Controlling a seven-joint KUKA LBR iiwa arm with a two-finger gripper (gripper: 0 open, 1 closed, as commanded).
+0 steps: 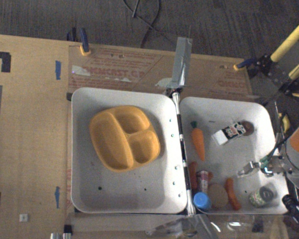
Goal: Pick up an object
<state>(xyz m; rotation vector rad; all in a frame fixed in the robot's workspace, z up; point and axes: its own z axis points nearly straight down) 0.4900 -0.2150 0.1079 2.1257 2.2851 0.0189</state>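
The right bin (253,110) holds several small objects. An orange carrot (198,141) lies at its left, and a white and black carton (233,132) lies toward the back. Along the front wall are a bottle with a blue cap (202,193), a round brown disc (217,195), a red sausage-like piece (231,193) and a small can (261,196). My gripper (257,168) hangs over the bin's right side, above bare floor between the carton and the can. It is open, with nothing between its fingers.
The left bin (77,183) holds a yellow divided plate (124,137). The bins meet at a shared wall (179,149). Cardboard (25,132) covers the bench to the left. A yellow-handled clamp (278,54) stands behind the right bin.
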